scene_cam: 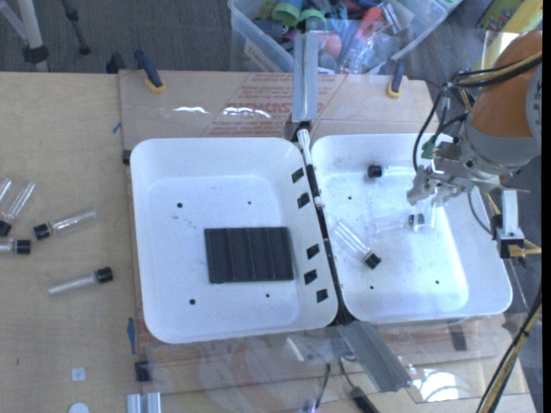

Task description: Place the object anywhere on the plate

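Note:
A black ribbed plate [250, 254] lies flat in the middle of the left bin [159, 166]. In the right bin [482, 295] a clear tube with a black cap [355, 241] lies near the divider. A second capped tube [387, 171] lies toward the bin's far side. My gripper [419, 219] is lowered into the right bin, right of both tubes. A faint clear shape [392, 225] lies just left of its tip. Whether anything is held is hidden.
A divider with black clips [308, 222] separates the bins. Several loose capped tubes [77, 279] lie on the bench at the left. A clear box of colourful toys [344, 15] stands behind the bins. Cables [430, 136] hang beside the wrist.

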